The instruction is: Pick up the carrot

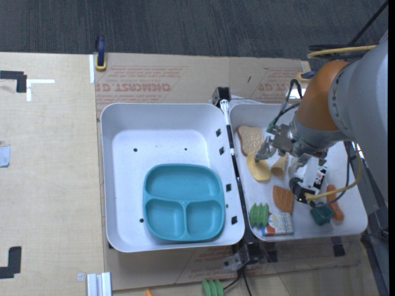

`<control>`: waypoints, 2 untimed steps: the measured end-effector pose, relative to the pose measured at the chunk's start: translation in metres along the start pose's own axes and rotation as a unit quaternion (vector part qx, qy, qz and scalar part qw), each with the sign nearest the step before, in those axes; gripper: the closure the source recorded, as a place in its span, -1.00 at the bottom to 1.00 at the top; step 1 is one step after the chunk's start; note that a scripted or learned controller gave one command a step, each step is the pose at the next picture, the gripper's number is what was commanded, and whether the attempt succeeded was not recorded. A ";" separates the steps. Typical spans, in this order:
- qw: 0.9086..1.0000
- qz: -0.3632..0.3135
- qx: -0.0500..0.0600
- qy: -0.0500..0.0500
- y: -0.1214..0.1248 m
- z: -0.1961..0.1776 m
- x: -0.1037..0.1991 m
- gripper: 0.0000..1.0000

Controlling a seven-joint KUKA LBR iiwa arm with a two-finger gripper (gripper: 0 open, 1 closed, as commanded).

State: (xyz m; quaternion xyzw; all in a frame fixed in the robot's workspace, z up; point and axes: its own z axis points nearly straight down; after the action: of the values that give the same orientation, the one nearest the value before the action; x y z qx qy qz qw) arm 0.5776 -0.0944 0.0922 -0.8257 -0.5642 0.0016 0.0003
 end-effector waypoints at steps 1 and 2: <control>1.000 0.000 0.000 0.000 0.000 0.000 0.000 -1.00; 1.000 0.000 0.000 0.000 0.000 0.000 0.000 -1.00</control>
State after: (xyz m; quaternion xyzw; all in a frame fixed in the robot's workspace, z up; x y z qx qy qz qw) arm 0.5776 -0.0944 0.0922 -0.8257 -0.5642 0.0016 0.0003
